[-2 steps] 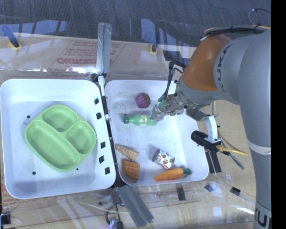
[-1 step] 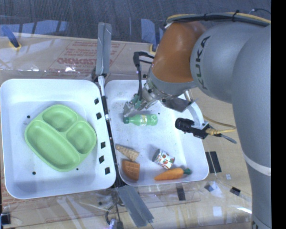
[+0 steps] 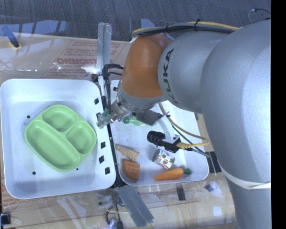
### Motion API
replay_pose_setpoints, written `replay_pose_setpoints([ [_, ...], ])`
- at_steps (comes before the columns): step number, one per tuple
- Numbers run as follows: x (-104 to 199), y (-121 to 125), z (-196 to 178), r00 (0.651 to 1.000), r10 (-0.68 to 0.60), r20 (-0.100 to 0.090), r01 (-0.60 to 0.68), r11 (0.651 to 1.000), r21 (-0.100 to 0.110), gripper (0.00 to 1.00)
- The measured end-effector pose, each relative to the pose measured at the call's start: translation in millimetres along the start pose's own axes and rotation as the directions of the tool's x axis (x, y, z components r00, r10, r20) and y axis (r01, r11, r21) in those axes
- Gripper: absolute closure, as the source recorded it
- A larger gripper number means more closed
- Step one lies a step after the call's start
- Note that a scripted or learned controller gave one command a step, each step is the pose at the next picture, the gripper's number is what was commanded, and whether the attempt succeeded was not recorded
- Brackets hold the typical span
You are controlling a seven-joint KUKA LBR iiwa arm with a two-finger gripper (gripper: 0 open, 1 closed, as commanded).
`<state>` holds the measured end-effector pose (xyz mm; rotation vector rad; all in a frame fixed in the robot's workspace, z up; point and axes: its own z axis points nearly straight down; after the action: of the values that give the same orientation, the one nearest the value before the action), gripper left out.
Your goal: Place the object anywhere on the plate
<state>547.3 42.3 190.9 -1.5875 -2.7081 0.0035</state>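
a green three-compartment plate (image 3: 60,137) lies in the left white bin (image 3: 9,175). the grey and orange arm (image 3: 181,70) reaches over the right bin (image 3: 200,173), its gripper (image 3: 106,117) low near the divider between the bins; whether anything is held cannot be told. in the right bin lie a toy carrot (image 3: 170,174), an ice cream cone (image 3: 127,151), a piece of toast (image 3: 130,169) and a small patterned cup (image 3: 165,159).

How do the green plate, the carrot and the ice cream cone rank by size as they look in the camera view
1. Green plate, clearly the largest.
2. Carrot.
3. Ice cream cone; it looks only a little shorter than the carrot, so these two are close.
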Motion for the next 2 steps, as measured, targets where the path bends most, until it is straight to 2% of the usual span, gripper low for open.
replay_pose_setpoints([
  [1, -69, -18, -57, 1.0, -0.012, 0.002, 0.012, 1.0, -0.003, 1.0],
  [2, 12, -11, -2, 0.999, -0.043, 0.0, 0.043, 0.999, 0.001, 1.0],
])
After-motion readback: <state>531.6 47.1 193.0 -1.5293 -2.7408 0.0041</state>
